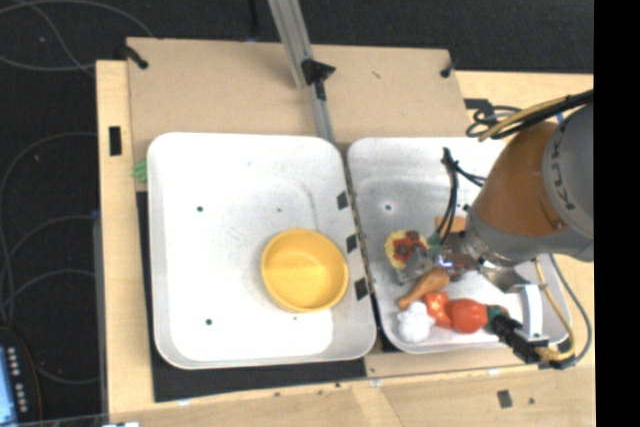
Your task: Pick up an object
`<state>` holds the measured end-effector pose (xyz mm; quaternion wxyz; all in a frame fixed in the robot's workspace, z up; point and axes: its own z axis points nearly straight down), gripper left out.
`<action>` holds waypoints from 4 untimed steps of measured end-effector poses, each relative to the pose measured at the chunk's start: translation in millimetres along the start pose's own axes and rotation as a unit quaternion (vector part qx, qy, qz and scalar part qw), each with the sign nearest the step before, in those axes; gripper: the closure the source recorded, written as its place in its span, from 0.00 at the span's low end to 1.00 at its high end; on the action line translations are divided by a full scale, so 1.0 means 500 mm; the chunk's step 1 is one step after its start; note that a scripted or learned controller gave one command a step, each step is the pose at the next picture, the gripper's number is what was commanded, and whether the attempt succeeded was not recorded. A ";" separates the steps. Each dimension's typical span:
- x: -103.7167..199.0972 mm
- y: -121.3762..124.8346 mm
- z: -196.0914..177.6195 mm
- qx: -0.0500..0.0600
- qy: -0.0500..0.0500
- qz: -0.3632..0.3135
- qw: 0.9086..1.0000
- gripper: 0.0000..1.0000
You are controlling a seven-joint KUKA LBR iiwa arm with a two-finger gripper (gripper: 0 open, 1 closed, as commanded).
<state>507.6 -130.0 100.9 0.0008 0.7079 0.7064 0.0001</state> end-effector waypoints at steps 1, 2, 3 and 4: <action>0.000 0.002 -0.021 -0.002 0.001 0.002 1.000 1.00; 0.006 -0.009 -0.139 -0.003 0.000 -0.003 1.000 1.00; 0.020 -0.009 -0.251 -0.001 0.000 -0.003 1.000 1.00; 0.030 -0.010 -0.368 -0.001 -0.001 -0.003 1.000 1.00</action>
